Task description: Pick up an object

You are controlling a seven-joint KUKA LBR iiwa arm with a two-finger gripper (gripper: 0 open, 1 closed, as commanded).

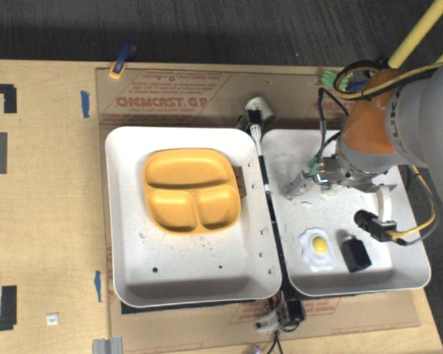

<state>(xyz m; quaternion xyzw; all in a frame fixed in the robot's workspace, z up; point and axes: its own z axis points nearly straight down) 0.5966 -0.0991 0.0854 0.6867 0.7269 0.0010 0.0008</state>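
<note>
Tabletop (44,198): tan board, blue tape marks, dark carpet beyond. Gripper (299,186) in right bin (399,275); finger state indiscernible.

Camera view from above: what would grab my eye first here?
Probably the big yellow divided tray lying in the left white bin. Next, the grey arm with its orange band, reaching over the right bin, where a toy fried egg lies beside a small black block.

left bin (125,257): yellow tray (192,190) | right bin (406,268): toy fried egg (317,248), black block (354,254) | gripper (299,185) low over right bin
</note>
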